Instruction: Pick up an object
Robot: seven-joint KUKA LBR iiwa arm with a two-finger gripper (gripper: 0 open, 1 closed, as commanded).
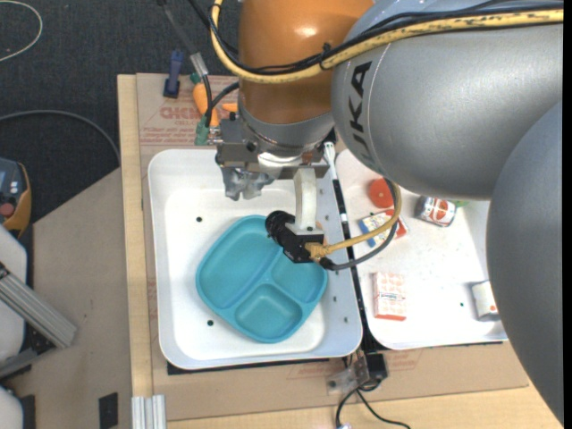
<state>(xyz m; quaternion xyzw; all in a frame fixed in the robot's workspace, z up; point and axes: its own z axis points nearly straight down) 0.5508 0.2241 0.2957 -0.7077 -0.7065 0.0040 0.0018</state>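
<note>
Lighting: bright, even, from overhead. Glare: broad pale sheen on the orange band [290, 34] and on the grey arm [465, 88] beside it. Shadows: soft, under the arm, falling across the left bin [170, 239] near its far rim. Focus: bins fairly sharp; the arm, nearest the lens, looms large and slightly soft. Dark floor beyond the left bin is dim.

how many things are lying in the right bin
4 visible: a red round piece, a small can, an orange-and-white packet and a pale object by the arm, which may hide more.
</note>
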